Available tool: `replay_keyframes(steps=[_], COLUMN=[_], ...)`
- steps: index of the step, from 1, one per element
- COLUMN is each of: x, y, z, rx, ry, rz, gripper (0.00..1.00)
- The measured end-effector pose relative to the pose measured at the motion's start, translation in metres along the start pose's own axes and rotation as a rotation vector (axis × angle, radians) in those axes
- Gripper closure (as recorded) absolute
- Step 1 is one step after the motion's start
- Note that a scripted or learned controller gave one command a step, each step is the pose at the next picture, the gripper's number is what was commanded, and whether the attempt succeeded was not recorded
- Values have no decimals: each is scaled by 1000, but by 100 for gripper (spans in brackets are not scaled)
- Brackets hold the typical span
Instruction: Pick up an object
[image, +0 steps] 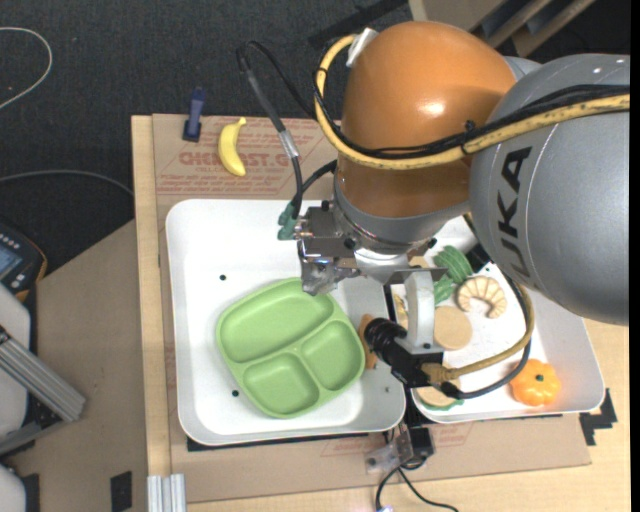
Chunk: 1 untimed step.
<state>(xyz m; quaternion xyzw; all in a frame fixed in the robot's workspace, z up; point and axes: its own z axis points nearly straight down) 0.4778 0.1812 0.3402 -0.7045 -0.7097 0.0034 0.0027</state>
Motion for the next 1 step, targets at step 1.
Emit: replay_keyframes(steps=[1], x=[-4], y=[1], z=[-15], rx=[-9], ry=[1], rz=[5], gripper=[100])
